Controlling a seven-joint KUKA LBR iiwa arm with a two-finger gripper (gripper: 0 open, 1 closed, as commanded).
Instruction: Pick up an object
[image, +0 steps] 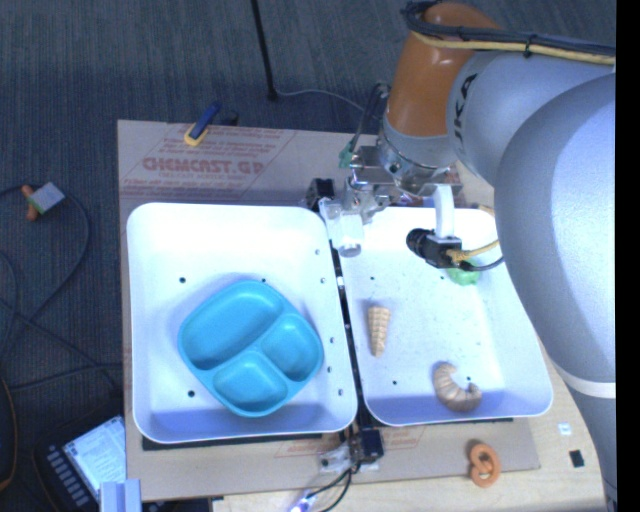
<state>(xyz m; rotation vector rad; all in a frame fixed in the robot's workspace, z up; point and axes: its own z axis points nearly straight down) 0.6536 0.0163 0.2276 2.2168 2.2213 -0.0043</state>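
We see the gripper (349, 236) hanging over the near-left corner of the right bin (520, 395), right by the wall it shares with the left bin (150, 300). From this angle we cannot tell how it is set. A blue divided plate (250, 345) lies in the left bin. In the right bin, a ridged tan cone (378, 328) sits below the gripper, apart from it, and a curled shrimp-like toy (456, 387) rests near the front edge. A small pretzel (484, 463) lies on the bench outside the bins.
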